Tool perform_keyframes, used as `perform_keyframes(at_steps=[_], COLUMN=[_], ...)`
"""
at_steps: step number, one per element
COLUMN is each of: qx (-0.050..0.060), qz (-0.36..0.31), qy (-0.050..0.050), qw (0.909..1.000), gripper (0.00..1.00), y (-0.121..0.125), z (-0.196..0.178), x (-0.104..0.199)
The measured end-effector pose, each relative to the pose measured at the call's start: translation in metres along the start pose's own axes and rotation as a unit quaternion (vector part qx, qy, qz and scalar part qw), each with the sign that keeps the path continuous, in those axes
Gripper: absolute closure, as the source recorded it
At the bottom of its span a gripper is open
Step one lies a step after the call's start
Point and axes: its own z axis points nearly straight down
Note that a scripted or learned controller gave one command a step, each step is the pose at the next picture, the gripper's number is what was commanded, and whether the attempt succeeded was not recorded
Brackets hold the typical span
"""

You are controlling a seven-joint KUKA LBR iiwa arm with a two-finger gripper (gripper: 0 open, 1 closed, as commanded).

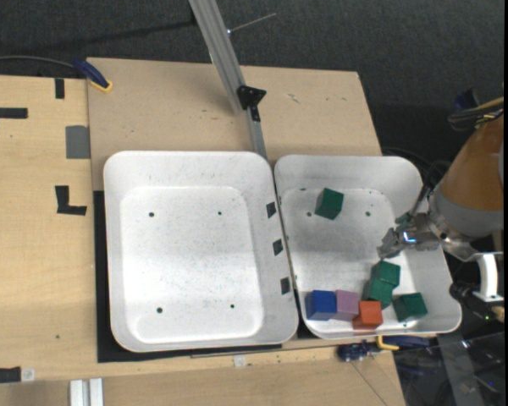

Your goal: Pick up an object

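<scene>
The right bin holds several small blocks. A green block lies alone near its back. Along the front lie a blue block, a lilac block and an orange block, side by side. Two green blocks sit stacked or touching just behind them, and another green block rests at the front right corner. My gripper hangs over the bin's right side, just above the green pair. I see nothing between its fingers.
The left bin sits beside the right one, their rims touching. A slanted metal rail crosses the bench behind the bins. Black marks and a grey patch lie on the wooden bench at the left.
</scene>
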Motion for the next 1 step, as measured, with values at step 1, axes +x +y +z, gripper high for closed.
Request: perform_keyframes(at_steps=[1], qx=[-0.001], qz=[-0.001], qy=[0.000], qw=[1.0000], gripper=[1.00], y=[-0.0030], z=[-0.0494], x=[0.0091])
